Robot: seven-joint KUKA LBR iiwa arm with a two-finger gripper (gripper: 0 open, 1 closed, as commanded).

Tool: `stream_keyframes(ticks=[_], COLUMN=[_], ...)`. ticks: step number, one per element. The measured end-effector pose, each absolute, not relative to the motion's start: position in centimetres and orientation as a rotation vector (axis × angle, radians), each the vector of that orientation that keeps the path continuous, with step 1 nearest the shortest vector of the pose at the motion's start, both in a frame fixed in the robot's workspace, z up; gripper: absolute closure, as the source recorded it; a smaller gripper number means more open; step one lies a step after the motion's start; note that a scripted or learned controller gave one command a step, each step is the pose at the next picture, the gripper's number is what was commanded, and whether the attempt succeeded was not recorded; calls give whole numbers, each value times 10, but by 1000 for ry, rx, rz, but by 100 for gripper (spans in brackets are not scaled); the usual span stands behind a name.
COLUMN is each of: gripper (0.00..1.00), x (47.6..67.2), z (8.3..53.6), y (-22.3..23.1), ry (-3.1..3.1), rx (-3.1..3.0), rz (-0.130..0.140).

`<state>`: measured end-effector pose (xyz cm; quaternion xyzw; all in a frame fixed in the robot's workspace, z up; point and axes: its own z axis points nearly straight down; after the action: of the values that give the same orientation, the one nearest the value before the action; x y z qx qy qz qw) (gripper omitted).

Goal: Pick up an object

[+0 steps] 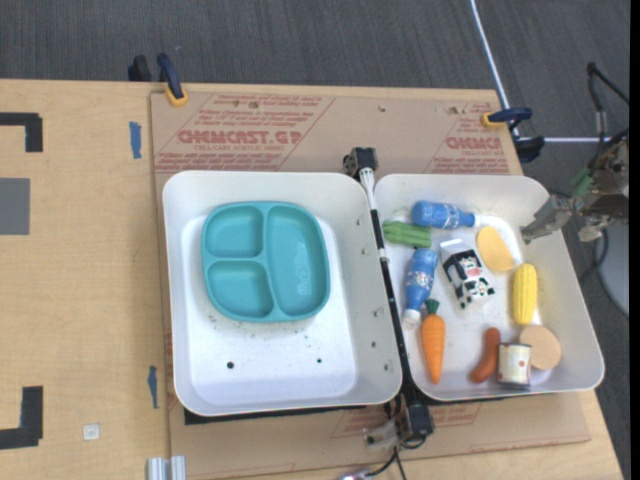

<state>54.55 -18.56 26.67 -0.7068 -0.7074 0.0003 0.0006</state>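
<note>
Task status: not started as far as the view shows; no object is lifted, and every item lies on the floor of the right bin (570, 268).
Work done: none visible.
Work left, by judgement: descent over one item, closing on it, lifting it clear of the right bin.
Candidate objects: carrot (432, 342) near the front wall of the right bin; corn (524, 294) toward its right wall; cow toy (468, 274) at its centre; two blue bottles, one near its rear wall (441, 214), one beside its left wall (419, 278); green pod (406, 234) between the two bottles; lemon (496, 248) right of the cow toy; sausage (486, 355), can (515, 364) and tan disc (541, 346) clustered in its front right corner.
Gripper (545, 220): at the rear right corner of the right bin, just over its rim, apart from every item.
Jaws: state cannot be told; the end of the tool is small and blurred against the rim.
Arm pose: only the wrist end is seen, reaching in past the right wall of the right bin, tool slanting down and inward.
Left bin (190, 348): beside the right bin; holds a teal tray (266, 260).
Worktop (80, 268): carries both bins.
</note>
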Motion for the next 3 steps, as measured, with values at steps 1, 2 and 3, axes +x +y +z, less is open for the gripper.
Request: stream_keyframes(ticks=[1, 2, 3], gripper=[0, 0, 100], x=[504, 480, 481], z=[109, 85, 96], y=[-145, -154, -154], ry=[-2246, -2560, -2564], rx=[-2194, -1819, -1822], rz=[1, -1, -4])
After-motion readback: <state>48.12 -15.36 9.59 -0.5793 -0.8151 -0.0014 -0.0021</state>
